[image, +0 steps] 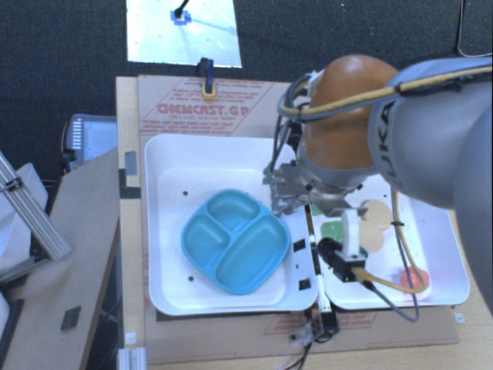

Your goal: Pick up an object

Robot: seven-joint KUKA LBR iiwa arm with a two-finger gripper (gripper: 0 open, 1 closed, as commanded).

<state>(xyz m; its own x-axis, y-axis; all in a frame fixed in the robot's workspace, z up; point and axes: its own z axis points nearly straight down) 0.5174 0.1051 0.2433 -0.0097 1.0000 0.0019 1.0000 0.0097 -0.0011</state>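
A blue divided plate lies flat in the left white bin, toward its front right. My gripper hangs under the orange-banded wrist, over the left bin's right edge, just above the plate's upper right rim. The wrist hides most of it. In the right bin lie two tan round pieces, a green item and a red item, partly covered by the arm and its cable.
A cardboard sheet with a yellow clamp lies behind the bins. A shiny metal sheet rests on the dark floor further back. A wooden board and metal rail stand at the left.
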